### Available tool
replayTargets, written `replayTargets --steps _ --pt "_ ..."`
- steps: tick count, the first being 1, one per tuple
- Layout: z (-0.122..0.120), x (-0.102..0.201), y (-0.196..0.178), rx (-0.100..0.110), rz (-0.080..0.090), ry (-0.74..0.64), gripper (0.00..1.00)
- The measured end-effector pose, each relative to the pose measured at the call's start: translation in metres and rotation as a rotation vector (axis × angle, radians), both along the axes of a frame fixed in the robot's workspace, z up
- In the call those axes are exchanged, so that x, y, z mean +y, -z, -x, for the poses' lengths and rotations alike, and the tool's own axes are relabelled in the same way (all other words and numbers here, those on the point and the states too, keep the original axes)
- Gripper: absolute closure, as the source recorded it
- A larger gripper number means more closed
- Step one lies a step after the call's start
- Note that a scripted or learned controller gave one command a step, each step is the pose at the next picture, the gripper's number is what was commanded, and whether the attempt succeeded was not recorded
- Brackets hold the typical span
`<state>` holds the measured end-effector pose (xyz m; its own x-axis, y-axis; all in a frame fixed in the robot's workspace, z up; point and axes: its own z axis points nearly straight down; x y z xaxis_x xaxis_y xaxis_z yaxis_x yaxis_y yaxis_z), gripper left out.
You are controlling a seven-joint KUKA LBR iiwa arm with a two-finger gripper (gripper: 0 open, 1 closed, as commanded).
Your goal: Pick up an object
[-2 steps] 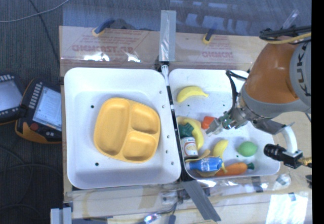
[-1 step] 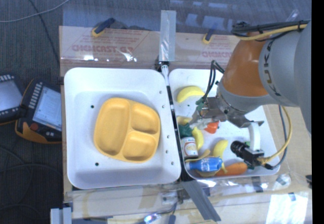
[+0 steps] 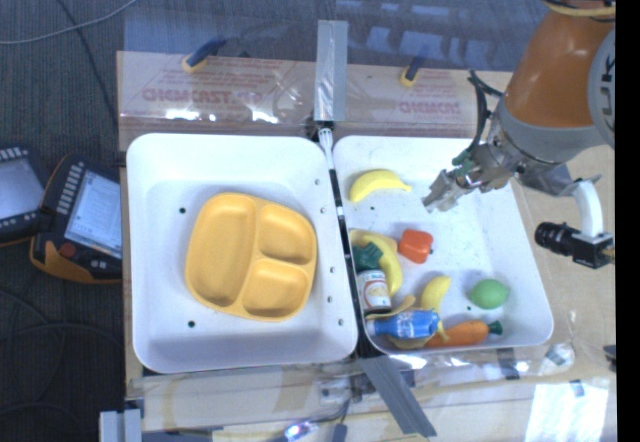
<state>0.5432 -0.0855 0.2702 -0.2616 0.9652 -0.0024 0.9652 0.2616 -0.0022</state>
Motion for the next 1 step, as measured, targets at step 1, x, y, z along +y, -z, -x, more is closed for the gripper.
replayTargets --steps 1 --pt "0.0000 -0.0001 0.0001 0.000 0.001 0.000 0.00"
